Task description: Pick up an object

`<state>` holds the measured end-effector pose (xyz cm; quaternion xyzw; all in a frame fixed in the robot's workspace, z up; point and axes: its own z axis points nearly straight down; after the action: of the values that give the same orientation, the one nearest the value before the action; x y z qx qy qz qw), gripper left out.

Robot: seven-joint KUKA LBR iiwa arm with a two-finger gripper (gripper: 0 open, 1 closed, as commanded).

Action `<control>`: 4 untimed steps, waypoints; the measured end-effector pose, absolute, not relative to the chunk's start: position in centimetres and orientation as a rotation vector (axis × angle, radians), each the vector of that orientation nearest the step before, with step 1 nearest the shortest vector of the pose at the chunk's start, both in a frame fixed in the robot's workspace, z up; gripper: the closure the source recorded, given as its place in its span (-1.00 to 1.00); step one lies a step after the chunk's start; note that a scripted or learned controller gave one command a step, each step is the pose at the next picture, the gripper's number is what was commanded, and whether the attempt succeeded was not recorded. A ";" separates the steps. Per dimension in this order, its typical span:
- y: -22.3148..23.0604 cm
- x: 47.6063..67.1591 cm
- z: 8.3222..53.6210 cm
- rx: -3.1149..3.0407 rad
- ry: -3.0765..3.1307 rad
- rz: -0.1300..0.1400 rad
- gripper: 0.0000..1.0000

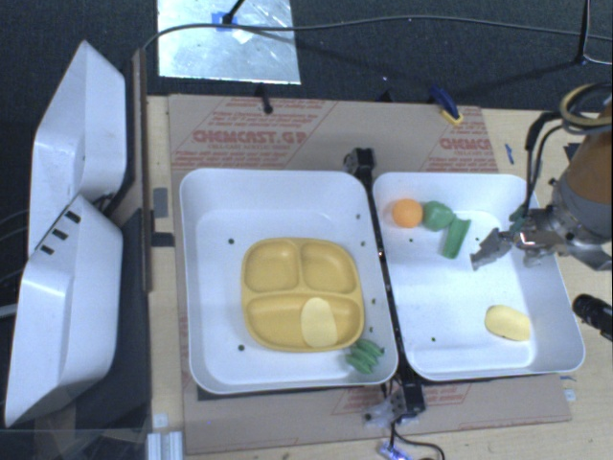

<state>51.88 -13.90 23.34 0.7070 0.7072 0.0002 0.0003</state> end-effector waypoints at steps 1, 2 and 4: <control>-12.7 55.9 22.2 2.219 2.224 0.001 -1.00; -15.2 53.8 14.9 2.267 2.181 -0.006 -1.00; -9.6 65.3 8.4 2.220 2.224 -0.001 -1.00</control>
<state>65.33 -9.61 8.43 0.7065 0.7077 -0.0003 -0.0004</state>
